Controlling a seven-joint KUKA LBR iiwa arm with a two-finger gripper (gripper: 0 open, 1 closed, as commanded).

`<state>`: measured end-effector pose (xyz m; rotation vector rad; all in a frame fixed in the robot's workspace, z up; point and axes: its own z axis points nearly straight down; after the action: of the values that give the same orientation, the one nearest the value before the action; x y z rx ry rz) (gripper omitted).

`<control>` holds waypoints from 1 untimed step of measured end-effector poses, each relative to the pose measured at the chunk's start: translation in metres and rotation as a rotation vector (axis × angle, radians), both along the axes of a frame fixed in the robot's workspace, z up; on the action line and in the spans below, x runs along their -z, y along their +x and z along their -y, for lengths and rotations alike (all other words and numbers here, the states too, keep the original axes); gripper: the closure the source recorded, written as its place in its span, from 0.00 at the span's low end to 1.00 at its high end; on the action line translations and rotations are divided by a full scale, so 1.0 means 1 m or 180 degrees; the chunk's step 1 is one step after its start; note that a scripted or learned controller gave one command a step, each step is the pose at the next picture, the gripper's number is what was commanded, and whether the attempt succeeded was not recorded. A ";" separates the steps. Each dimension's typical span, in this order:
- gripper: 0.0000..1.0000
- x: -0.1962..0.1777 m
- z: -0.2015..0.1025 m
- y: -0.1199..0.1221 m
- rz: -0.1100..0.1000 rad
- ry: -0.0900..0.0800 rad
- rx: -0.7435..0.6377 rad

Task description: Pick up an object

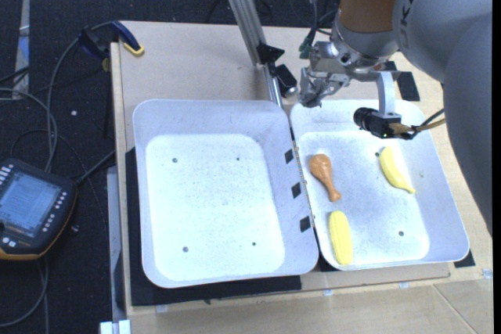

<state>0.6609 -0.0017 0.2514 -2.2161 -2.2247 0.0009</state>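
Claw (311, 95) hovers over right white bin's (438, 246) far-left corner, grip state indiscernible; orange plastic drumstick (325, 174), yellow corn cob (340, 237), yellow banana (395, 170) lie loose, awaiting pick.

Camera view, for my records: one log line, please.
gripper: over right bin far rim | drumstick, banana, corn: lying in bin | held: nothing seen

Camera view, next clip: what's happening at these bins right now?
A grey KUKA arm reaches in from the right, its gripper hanging over the far left corner of the right bin. In that bin lie a chicken drumstick toy, a banana and a corn cob. None of them is in the gripper.
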 end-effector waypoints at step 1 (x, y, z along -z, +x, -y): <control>1.00 0.010 -0.042 0.001 0.0001 0.0000 0.0001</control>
<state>0.6617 0.0408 0.2417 -2.2166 -2.2248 0.0005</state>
